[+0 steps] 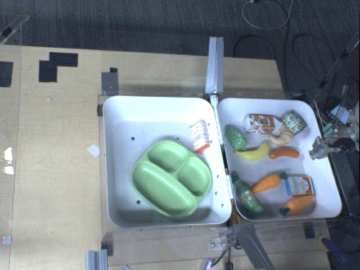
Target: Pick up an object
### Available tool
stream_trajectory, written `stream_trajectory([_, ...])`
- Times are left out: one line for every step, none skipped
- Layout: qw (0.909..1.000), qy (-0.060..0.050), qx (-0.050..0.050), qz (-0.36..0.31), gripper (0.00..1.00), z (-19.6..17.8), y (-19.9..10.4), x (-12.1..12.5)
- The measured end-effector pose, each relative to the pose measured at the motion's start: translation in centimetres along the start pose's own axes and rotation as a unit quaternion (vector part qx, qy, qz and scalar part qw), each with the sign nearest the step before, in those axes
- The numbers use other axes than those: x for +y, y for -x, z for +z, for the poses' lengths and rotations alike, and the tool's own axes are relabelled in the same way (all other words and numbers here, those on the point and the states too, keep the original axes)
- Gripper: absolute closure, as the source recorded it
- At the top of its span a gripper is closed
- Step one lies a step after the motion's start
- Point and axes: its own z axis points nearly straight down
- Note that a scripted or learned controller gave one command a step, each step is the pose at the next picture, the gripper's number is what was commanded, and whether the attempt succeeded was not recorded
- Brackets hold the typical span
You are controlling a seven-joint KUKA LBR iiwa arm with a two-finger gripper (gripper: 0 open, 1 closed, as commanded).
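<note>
Grey gripper [325, 145] sits blurred at the right bin's [332, 207] edge; its state cannot be told.

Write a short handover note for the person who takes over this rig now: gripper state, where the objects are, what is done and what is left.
Gripper: at the right bin's right rim, nothing visibly between its fingers; open or shut cannot be told.
Right bin: banana, croissant, two carrots, cartons and other toy food, all lying inside.
Left bin: green divided plate and a small packet.
Done: nothing picked yet.
Left: grasp one object and lift it.
</note>
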Motion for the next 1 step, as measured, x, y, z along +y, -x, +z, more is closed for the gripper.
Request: stream_trajectory([0.9932,-0.002,0.001,-0.116,1.00,1.57,-3.52,-1.21])
